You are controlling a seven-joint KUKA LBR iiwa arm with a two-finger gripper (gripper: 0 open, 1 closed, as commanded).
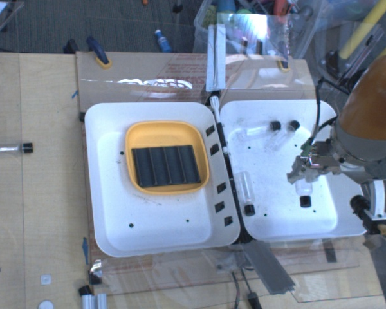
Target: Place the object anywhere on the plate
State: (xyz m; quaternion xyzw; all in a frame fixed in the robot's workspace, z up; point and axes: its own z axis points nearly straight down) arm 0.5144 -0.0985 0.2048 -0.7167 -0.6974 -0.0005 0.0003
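A yellow plate point(140, 136) sits in the left bin point(109, 217), and a dark ridged slab point(166, 166) lies flat on it. My gripper point(304, 174) hangs low over the right bin point(276, 221), near its right side. Directly under it lies a small clear piece with a black cap point(305, 201); I cannot tell whether they touch. A clear tube with a black cap point(245, 190) lies near the right bin's left wall. Another clear tube point(260, 131) lies near the back, its black cap pointing right.
A lone black cap point(294, 126) sits at the back of the right bin. Black clips point(220, 188) line the divider between the bins. A clear container of toys point(264, 5) stands behind the bench. The arm's grey and orange body point(373, 121) covers the right bin's right edge.
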